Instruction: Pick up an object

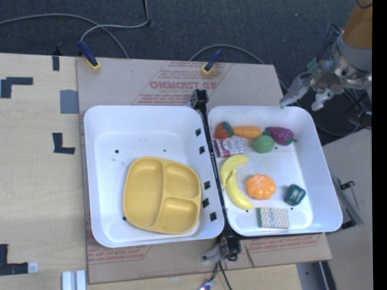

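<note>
The hand [305,95] hangs open and holds nothing. The purple grapes [279,135] lie just below it and a little left, long side across.

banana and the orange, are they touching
Apart. The camera view shows a strip of white bin floor between the banana and the orange in the right bin.

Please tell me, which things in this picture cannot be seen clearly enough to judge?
- Hand, camera view: small and blurred above the right bin's far corner; open or shut, cannot tell.
- Arm: cut off by the top and right edges.
- Small printed packet and flat box: print too small to read.
- Dark green item: too small to identify.
</note>
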### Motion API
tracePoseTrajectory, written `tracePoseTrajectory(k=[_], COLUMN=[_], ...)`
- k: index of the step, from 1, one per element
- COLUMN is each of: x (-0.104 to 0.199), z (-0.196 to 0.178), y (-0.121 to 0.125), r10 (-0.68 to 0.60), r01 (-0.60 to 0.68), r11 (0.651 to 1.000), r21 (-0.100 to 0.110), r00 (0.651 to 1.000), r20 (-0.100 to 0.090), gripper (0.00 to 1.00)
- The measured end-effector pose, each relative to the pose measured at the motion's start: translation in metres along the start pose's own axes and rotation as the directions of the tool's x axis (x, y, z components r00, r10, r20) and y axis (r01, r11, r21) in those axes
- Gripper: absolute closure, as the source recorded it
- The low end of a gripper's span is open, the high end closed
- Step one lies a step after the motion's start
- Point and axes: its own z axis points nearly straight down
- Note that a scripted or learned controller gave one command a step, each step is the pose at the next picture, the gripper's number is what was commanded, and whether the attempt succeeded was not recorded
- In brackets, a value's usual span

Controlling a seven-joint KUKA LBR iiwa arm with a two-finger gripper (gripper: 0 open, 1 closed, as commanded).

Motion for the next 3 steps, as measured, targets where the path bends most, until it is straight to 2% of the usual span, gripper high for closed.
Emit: tracePoseTrajectory(k=[1, 2, 3], x=[0.008, -0.021, -0.013], z=[0.172, 0.195, 0.193], y=[0.017, 0.019, -0.059], r10=[-0.002, -0.011, -0.006], r01=[0.002, 0.011, 0.006], r11=[1.0, 1.0, 1.0], r21=[0.004, 0.02, -0.013], r00=[1.0, 1.0, 1.0], r20=[-0.002, -0.027, -0.009], gripper=[0.0, 0.0, 0.0])
